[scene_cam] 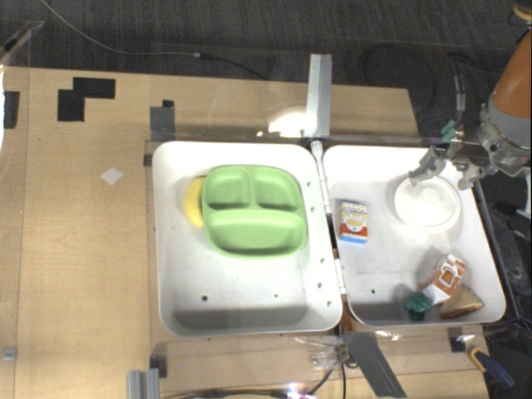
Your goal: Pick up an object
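Camera view, tool point(449, 166) over white lid point(426, 202), carton point(353, 221) nr

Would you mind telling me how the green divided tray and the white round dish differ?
The green divided tray is a rounded rectangle with three compartments; the white round dish is circular and undivided. The tray is clearly larger. It lies in the left bin, over something yellow; the dish lies in the right bin. Both lie flat.

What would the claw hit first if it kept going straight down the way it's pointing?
Probably the white round lid lying in the right bin: the claw hangs over its upper edge, though from this single slanted view depth is unclear.
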Controlling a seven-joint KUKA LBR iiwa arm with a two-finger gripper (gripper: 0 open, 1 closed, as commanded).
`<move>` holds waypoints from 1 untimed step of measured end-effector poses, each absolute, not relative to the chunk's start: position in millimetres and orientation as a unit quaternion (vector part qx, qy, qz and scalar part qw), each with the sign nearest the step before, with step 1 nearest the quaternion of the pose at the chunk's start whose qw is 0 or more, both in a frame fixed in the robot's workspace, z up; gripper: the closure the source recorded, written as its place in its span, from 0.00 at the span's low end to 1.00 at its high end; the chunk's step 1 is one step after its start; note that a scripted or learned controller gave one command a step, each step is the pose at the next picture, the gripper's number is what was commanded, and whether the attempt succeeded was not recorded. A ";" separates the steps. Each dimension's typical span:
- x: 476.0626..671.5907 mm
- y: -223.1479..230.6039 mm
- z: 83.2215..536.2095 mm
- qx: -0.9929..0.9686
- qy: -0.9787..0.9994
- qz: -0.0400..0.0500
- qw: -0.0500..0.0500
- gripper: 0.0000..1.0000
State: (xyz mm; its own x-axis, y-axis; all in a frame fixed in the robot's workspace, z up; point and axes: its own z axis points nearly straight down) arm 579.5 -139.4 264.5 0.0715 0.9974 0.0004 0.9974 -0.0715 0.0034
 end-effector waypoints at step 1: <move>618.2 -123.1 157.6 0.707 0.707 0.000 0.000 0.00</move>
State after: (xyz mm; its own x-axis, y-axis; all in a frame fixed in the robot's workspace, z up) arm 618.2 -123.1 157.6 -0.0005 1.0000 0.0002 1.0000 0.0005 0.0003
